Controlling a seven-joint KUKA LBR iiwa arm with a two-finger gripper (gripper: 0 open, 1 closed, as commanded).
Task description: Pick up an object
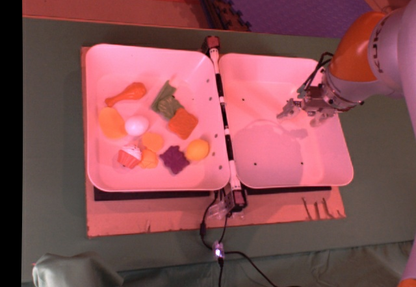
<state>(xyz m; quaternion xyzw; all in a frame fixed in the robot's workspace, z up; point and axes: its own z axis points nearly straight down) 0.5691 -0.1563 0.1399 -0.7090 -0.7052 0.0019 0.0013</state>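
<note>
In the camera view, the gripper (pixel 296 109) hung over the right bin (pixel 328 165); whether its jaws were parted could not be told, and nothing showed between them. The toy foods lay well to its left in the left bin (pixel 104 62): drumstick (pixel 127 93), egg (pixel 136 126), purple piece (pixel 174 158).

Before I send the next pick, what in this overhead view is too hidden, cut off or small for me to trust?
- Gripper in the camera view: too small and blurred against the right bin to tell its state.
- Arm: cut off by the right edge.
- Green item in the left bin: blurred, and the orange waffle-like piece touches or overlaps it, so its shape is unclear.
- Cupcake-like toy: details too small.
</note>
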